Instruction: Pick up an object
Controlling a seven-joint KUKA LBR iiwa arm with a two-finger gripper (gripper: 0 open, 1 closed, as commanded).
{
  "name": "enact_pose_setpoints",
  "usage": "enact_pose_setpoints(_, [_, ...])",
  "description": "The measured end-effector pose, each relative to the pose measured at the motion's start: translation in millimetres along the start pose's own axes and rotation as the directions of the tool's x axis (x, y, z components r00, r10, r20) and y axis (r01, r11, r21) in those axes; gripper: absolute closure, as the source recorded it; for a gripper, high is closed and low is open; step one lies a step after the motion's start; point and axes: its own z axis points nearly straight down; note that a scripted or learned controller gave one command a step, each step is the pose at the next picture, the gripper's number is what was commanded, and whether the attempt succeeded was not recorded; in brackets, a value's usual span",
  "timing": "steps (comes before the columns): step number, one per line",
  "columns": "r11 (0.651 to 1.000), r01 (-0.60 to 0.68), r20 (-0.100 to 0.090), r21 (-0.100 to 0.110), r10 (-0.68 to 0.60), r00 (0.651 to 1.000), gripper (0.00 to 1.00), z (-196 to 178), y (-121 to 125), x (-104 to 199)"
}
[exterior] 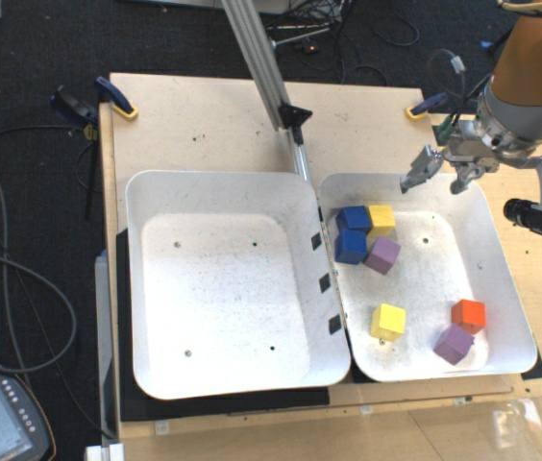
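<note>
Nearest the camera, a small purple foam-like cube [454, 344] sits by the near rim of the right-hand shallow white bin [506, 286], well below the jaws and slightly toward the arm's side, with a small orange cube [469, 314] just beside it and a small yellow cube [388, 321] a little apart, also well below the jaws. The two-finger gripper [438, 174] hangs over the far rim of that bin at the end of the grey arm with the orange band [530, 56]; its jaws stand spread apart with nothing between them. Just below the jaws and away from the arm's side lies a tight cluster: two dark blue cubes [352, 232], a second yellow cube [381, 219] touching the farther blue one, and a second purple cube [382, 255] against the nearer. The left-hand shallow white bin [156, 209] lies further that way. The step in hand looks like the approach, no object yet chosen by contact. The next move likely calls for travelling over one cube and descending with the jaws straddling it; the crowded cluster could block a finger, so a lone cube seems easier.
</note>
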Motion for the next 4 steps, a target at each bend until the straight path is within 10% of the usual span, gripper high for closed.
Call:
enact_pose_setpoints(1, [1.0, 0.0, 0.0, 0.0, 0.0, 1.0, 0.0, 0, 0, 0])
enact_pose_setpoints(4, [1.0, -0.004, -0.003, -0.001, 0.004, 1.0, 0.0, 151, 1, 1])
